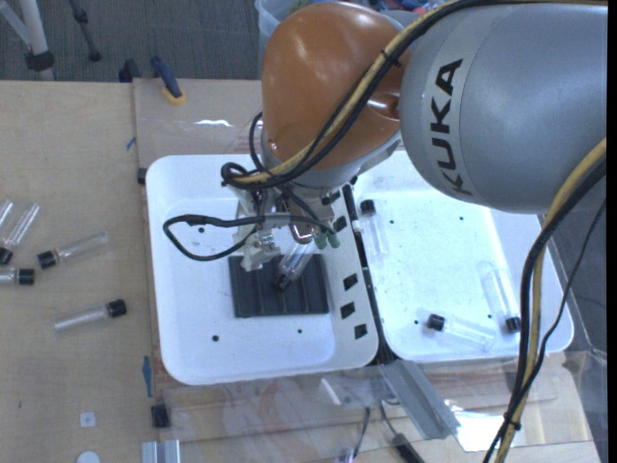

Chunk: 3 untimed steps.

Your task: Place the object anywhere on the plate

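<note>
The vial (pixel 292 267), a clear tube with a dark cap at its lower end, sits between the fingers of the hand (pixel 286 258), which are clamped on it just above the dark plate (pixel 281 287). Its long axis runs at a slant, cap end toward the plate and slightly to the view's left, clear end up toward the wrist. The plate lies flat in the left bin (pixel 193 340); the right bin (pixel 424 239) holds more clear vials, one (pixel 461 329) near its front edge and another (pixel 499 295) beside it. Both white bins rest on a pale wooden worktop (pixel 67 162), where further vials lie scattered at the left. Grey carpet (pixel 145 17) shows beyond, with a plastic tub (pixel 289 3) of colourful items behind the arm.
</note>
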Motion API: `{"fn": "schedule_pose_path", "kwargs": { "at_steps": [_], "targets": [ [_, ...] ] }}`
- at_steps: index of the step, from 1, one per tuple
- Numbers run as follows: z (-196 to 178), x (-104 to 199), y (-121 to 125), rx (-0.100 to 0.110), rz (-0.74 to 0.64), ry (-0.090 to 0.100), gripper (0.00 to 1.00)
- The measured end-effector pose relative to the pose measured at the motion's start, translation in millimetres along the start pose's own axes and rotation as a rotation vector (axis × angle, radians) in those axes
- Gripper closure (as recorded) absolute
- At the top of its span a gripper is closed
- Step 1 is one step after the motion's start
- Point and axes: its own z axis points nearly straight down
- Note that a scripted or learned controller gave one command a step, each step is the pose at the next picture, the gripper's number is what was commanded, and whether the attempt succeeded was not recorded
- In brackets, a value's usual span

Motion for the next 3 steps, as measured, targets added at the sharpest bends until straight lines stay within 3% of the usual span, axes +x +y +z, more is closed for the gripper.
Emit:
{"fn": "schedule_pose_path", "kwargs": {
  "at_steps": [1,2,3],
  "targets": [
    [45.0,-6.8,2.6,0.0,-0.348,0.005,1.0],
    [43.8,-53.5,-31.8,-0.003,-1.121,-0.002,1.0],
    [103.3,-36.5,-16.0,-0.006,-1.44,0.003,1.0]
  ]
}}
